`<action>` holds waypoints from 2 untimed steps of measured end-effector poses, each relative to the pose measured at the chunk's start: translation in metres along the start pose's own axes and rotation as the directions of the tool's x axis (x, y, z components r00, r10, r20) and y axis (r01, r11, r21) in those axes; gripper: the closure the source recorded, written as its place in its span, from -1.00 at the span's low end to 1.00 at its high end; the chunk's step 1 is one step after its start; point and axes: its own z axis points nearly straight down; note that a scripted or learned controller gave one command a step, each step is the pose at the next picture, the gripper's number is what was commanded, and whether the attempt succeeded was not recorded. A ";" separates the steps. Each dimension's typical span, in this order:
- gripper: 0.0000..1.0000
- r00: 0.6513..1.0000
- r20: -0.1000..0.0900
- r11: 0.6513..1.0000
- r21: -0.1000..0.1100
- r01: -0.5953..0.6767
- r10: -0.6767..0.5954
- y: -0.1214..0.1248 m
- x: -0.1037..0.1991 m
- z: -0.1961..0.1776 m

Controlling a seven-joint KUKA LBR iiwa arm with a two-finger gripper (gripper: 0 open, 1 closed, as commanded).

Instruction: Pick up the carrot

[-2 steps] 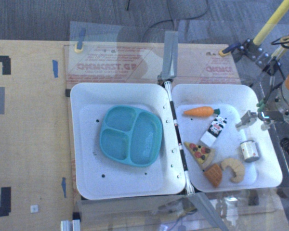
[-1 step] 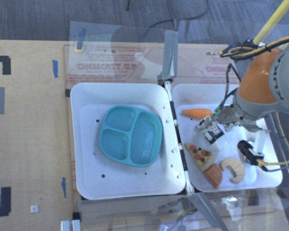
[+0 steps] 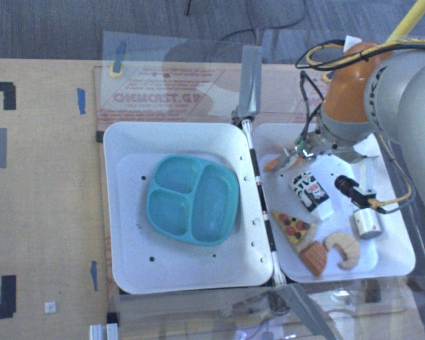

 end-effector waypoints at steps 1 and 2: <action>1.00 1.000 0.004 1.000 -0.005 0.001 -0.001 0.002 -0.001 -0.012; 1.00 0.963 -0.001 0.963 0.003 -0.270 0.270 0.010 0.062 -0.096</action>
